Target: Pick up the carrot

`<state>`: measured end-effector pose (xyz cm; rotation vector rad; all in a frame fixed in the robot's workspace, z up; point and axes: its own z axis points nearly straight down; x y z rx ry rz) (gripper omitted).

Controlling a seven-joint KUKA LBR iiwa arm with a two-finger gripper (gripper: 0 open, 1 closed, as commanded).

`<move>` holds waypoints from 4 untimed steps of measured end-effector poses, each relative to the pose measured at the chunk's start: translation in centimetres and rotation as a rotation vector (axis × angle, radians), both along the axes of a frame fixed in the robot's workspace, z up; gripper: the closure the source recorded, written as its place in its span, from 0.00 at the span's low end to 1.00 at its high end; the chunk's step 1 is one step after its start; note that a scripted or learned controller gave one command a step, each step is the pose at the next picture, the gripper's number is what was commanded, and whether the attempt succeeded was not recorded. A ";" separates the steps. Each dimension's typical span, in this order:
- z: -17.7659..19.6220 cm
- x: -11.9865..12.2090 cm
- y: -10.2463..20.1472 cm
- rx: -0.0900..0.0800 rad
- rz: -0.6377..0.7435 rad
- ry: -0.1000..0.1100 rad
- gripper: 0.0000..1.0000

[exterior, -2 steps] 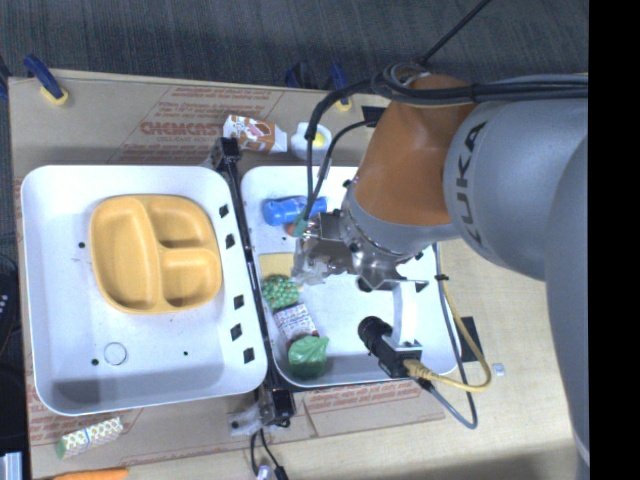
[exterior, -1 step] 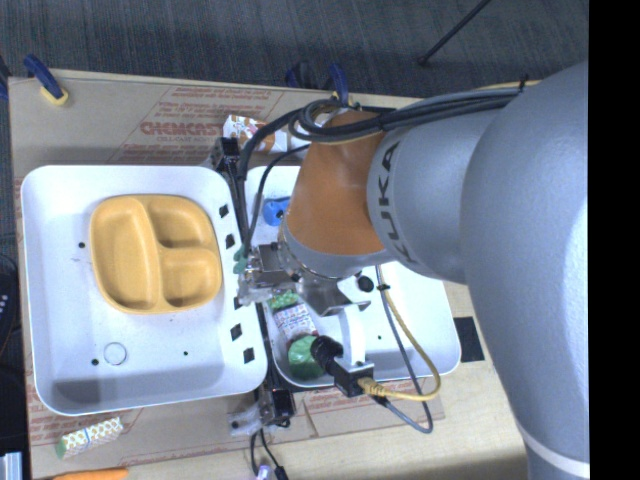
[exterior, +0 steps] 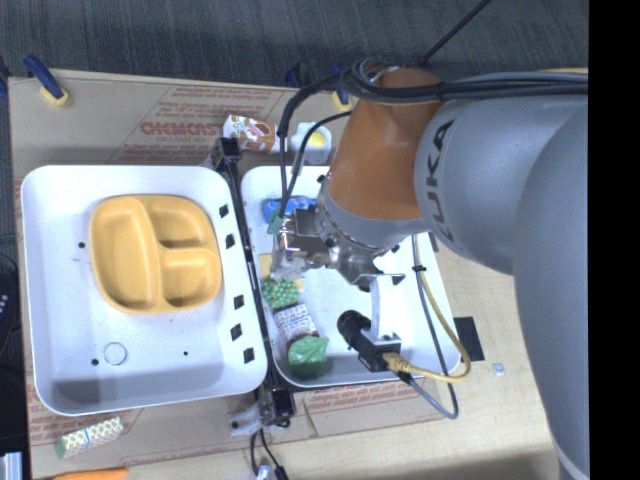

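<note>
My gripper [exterior: 293, 245] reaches down into the left part of the right white bin [exterior: 440, 368], under the orange-banded wrist [exterior: 385, 148]. It hangs just above a green bumpy item [exterior: 280, 291] and next to a blue item [exterior: 274, 211]. The arm covers much of this bin. A thin orange shape [exterior: 95, 473] lies at the bottom left edge of the view, outside both bins; I cannot tell what it is.
The left bin [exterior: 40, 268] holds a yellow divided plate [exterior: 155, 251]. In the right bin's near corner lie a printed packet [exterior: 295, 319] and a green leafy item [exterior: 307, 354]. A small package [exterior: 249, 131] sits on the cardboard behind the bins. A black cable plug [exterior: 362, 340] dangles over the right bin.
</note>
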<state>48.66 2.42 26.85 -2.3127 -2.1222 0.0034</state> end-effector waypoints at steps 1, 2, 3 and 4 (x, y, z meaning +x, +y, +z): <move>-7.0 -1.1 5.3 -0.001 -0.102 0.004 1.00; -7.7 -1.1 -1.1 0.001 -0.003 0.002 1.00; -0.2 -1.0 -4.8 0.000 0.527 -0.003 1.00; -7.8 -0.7 2.0 0.002 0.652 0.001 1.00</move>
